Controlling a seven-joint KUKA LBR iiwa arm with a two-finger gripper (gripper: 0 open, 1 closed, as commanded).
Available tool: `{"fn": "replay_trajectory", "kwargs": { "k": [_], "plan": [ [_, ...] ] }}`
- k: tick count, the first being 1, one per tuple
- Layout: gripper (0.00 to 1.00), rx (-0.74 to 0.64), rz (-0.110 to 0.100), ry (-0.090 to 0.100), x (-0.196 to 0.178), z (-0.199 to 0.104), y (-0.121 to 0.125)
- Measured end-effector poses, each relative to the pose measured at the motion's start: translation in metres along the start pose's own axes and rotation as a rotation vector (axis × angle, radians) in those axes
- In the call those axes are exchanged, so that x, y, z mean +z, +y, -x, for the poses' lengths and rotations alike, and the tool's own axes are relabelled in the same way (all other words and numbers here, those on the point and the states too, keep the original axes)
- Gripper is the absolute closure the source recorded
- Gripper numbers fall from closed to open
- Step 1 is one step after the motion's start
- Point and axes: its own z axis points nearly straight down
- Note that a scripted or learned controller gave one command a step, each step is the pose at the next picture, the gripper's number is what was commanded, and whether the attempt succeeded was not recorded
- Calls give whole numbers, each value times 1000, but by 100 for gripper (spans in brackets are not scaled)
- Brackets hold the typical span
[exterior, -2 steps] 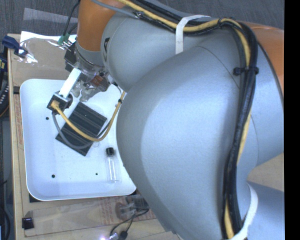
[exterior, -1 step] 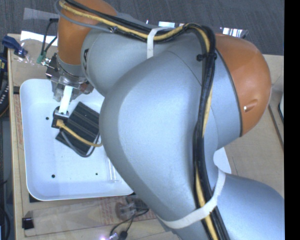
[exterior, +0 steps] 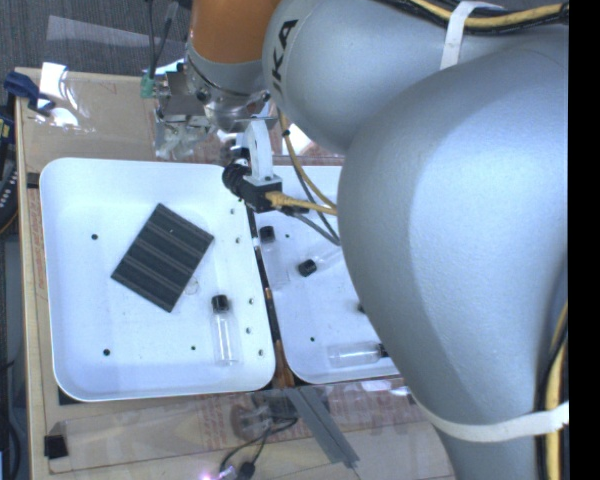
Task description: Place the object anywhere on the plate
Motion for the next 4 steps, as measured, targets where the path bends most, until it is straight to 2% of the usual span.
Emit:
{"fn": "replay_trajectory", "kwargs": {
  "k": [1,2,3,4],
  "plan": [
    [100,361,0,0,-100,4,-17],
    [100,411,-6,-3,-15,-98,-44],
    [100,-156,0,-2,-43,-36,-37],
    [100,-378,1,-1,-50,-47,3]
  ]
}}
